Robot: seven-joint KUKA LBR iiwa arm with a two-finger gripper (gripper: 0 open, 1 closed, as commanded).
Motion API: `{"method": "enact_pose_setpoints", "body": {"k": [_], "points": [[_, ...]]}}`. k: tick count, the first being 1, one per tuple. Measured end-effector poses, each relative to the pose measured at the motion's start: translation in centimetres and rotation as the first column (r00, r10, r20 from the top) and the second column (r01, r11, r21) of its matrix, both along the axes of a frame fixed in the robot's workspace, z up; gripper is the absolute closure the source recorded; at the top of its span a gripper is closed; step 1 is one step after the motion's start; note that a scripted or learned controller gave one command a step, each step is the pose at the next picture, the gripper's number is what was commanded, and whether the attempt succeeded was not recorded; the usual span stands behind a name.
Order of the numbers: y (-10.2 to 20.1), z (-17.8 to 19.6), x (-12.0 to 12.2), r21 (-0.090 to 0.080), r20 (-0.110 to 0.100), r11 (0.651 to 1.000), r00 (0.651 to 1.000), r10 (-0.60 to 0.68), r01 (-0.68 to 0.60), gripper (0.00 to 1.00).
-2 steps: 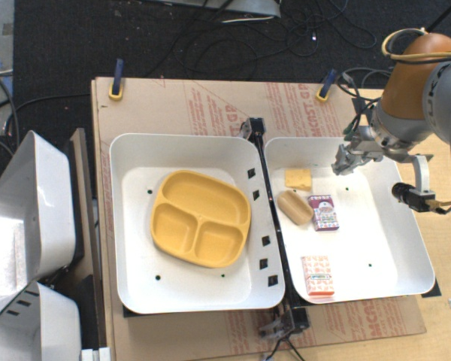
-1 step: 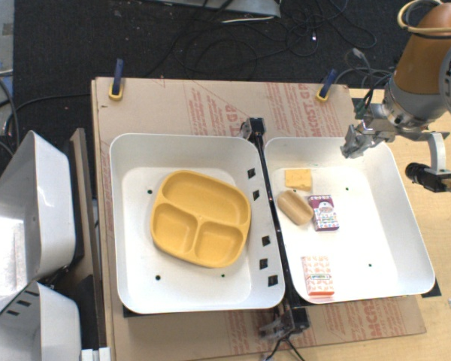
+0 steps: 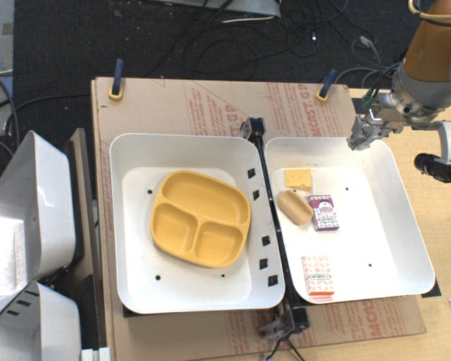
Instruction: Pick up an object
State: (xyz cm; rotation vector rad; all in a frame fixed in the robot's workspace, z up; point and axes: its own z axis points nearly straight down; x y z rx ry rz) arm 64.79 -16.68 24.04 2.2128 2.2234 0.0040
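The right bin (image 3: pixel 406 224) holds a yellow cheese-like square (image 3: pixel 298 179), a tan bread roll (image 3: pixel 294 206), a small purple and white carton (image 3: pixel 324 213) and a flat white and red packet (image 3: pixel 318 277). My gripper (image 3: pixel 361 138) hangs over the bin's far rim, toward its right corner, well away from the items and behind them. Nothing shows between its fingers.
A yellow divided plate (image 3: pixel 201 218) lies in the left bin (image 3: pixel 131 201). A black divider with clips (image 3: pixel 267 201) runs between the bins. Blue clamps (image 3: pixel 117 79) (image 3: pixel 327 83) hold the cardboard base. White containers (image 3: pixel 26 209) stand at the far left.
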Motion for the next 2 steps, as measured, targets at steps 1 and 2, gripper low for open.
{"method": "enact_pose_setpoints", "body": {"k": [1, 2], "points": [[4.3, -0.6, -1.0, 0.002, -0.006, 1.0, 1.0, 0.002, -0.002, 1.0], [9.6, -1.5, -3.2, 0.003, -0.008, 1.0, 1.0, 0.003, -0.003, 1.0]]}}
